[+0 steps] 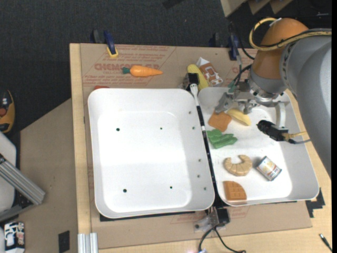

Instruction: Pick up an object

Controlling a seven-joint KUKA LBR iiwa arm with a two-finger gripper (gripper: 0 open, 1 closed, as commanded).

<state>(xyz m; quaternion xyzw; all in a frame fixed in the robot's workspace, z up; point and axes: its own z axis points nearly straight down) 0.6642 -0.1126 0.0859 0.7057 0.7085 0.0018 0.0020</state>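
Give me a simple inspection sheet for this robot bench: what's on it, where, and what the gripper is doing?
Surface: brown cardboard-covered bench bearing two shallow white bins; left bin, right bin.
Job's things: right bin holds an orange wedge, pale yellow banana piece, green leafy toy, tan croissant, small tin can, waffle-like biscuit.
Clutter: toy carrot and small packets behind the bins.
Grippers: gripper low over the banana piece; grip unclear.
Cables: black cable at front edge.
Surroundings: dark carpet.
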